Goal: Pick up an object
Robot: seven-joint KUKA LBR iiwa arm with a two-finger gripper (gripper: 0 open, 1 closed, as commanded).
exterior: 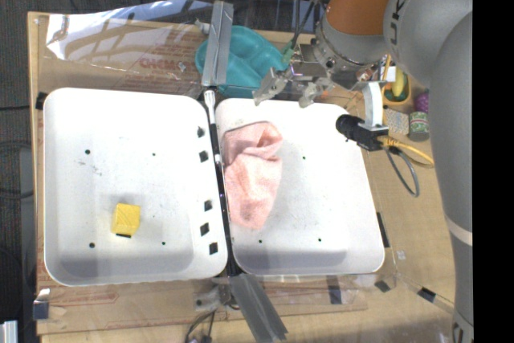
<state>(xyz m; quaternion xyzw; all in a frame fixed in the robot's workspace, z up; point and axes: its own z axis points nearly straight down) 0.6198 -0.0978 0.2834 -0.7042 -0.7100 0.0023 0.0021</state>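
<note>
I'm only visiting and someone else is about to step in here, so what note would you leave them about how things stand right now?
Gripper: open, holding nothing, hanging over the far edge of the right white bin.
Crumpled pink cloth: lying in the right bin, along its left side.
Small yellow block: lying in the left white bin, near its front.
Done: nothing lifted yet.
Left: lower onto one item, probably the nearer cloth, close and raise it.

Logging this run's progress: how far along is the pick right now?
Nothing looks picked yet. The pink cloth lies in the right bin and the yellow block in the left bin, both untouched. The gripper hangs open above the right bin's far edge, holding nothing. Descending, grasping and lifting an object all remain.
</note>
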